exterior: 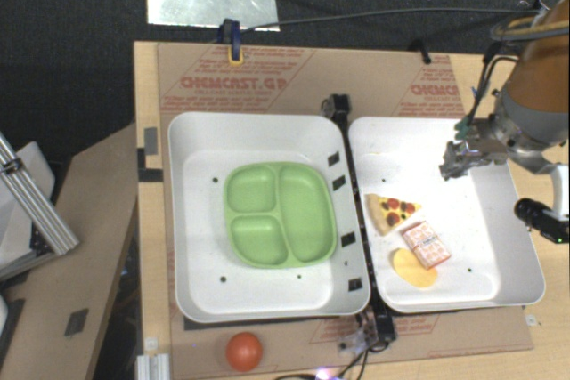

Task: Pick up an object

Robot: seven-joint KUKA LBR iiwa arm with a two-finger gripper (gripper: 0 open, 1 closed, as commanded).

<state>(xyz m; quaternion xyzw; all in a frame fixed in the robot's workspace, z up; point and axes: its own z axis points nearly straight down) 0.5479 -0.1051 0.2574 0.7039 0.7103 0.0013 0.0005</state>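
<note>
Right white bin [499, 280]: pizza slice [392, 212], tip toward left bin, long axis crosswise.

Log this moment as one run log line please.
phase: approach | gripper: over right bin, nothing visibly held | objects: pizza slice, red box, yellow disc in right bin | green tray in left bin

Divided plate [280, 214] in left bin [191, 218] — pizza slice [391, 212], box [425, 245], disc [412, 271] in right bin [508, 267].
</note>
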